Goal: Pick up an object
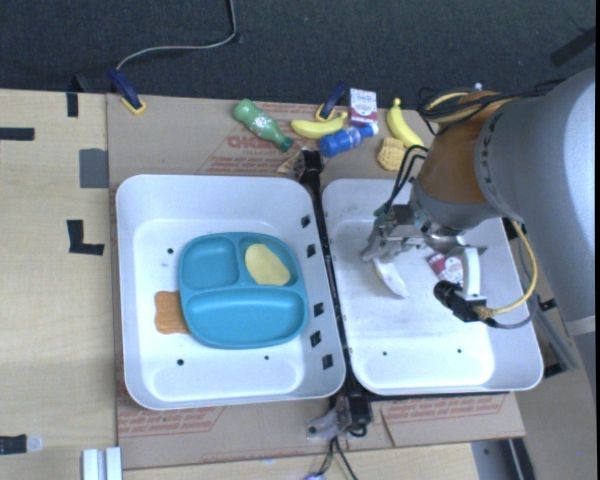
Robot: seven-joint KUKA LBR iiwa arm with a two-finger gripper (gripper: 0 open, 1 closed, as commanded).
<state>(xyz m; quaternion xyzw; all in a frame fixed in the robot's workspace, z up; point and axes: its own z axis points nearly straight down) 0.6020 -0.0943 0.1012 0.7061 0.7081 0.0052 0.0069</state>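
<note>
Item: gripper [388,251], low in right bin [500,373]; jaw state, we cannot tell. White object [392,277] on bin floor just below it, apparently unlifted. We judge pick pending: grasp, lift remain.

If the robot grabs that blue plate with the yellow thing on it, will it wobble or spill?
The blue divided plate looks like stiff plastic, so it probably won't bend. It is wide and shallow, so gripped by one edge it may tilt. The yellow piece lies loose in one compartment and could slide out.
</note>
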